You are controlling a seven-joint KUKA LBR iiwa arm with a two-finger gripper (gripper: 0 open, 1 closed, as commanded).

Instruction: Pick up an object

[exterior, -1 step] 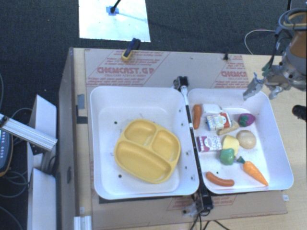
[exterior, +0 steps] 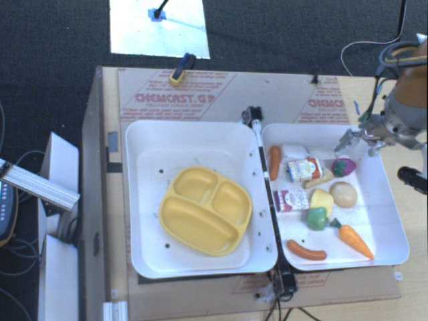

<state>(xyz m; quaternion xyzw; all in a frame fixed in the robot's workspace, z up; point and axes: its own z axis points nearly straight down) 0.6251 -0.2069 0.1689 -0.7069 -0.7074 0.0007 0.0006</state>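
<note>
Two fingers spread open above crowded right bin; purple vegetable just below.

"CHEMCAST GP" on bench sheet

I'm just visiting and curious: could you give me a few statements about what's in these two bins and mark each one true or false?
1. The yellow divided tray lies in the left bin. True.
2. The orange carrot lies in the left bin. False: it lies in the right bin, near its front corner.
3. The gripper hangs over the right bin's far edge. True.
4. The green pepper sits on the yellow divided tray. False: it sits in the right bin, beside the potato.
</note>
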